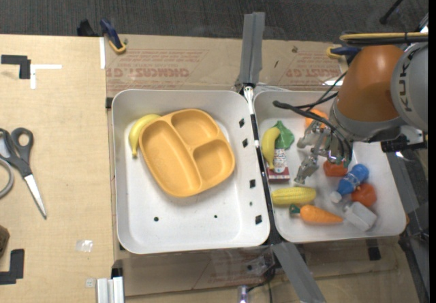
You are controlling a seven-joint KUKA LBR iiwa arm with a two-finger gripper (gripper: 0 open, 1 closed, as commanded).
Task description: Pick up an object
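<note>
My gripper (310,162) hangs low over the middle of the right bin (394,228), under the grey arm with its orange band (368,84). Just left of it lie a small banana (270,141), a green item (284,134) and a small bottle with a red label (279,165). A corn cob (294,195) and a carrot (320,215) lie in front of it. To its right are a red item (334,169), a blue bottle (352,180) and a white item (360,215). Nothing shows as lifted off the bin floor.
The left bin (184,230) holds a yellow divided plate (187,152) with a banana (139,133) against its left side. A ridge (253,158) divides the two bins. Scissors (24,162) lie on the bench at far left. An orange item (317,116) lies partly under the arm.
</note>
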